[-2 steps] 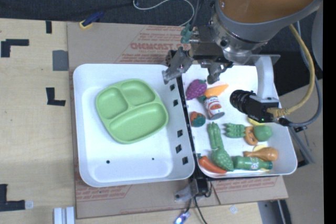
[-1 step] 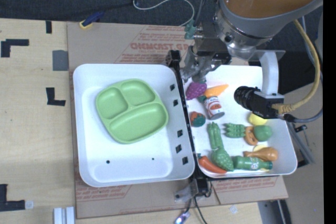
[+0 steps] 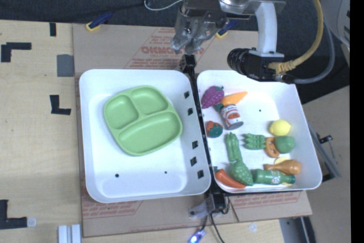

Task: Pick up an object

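Starting at the left, you see the left bin, well below and to the left of the fingers, carrying a green divided plate that lies flat in its middle. That plate looks like a place to set things down, not something to grab, so you can leave it alone.

Moving right, the gripper hangs above the bench just beyond the far edge of the bins, roughly over the seam where the two meet. You can see metal fingers pointing down, but they blur together, so you cannot tell whether they are spread or pressed together. Nothing shows between them, so treat the gripper as carrying nothing. It sits high, probably so the arm can travel without hitting the bin walls.

Further right, the right bin holds everything worth picking, all below and to the right of the fingers. Nearest them is a purple bunch of grapes, touching a small carrot and just beside a little can. Beyond lie a green pickle, a yellow lemon, and a crowded heap of toy vegetables along the near wall.

You would do best to aim for the grapes or the lemon: each has open floor around it, whereas the packed pieces near the wall leave the fingers little room.
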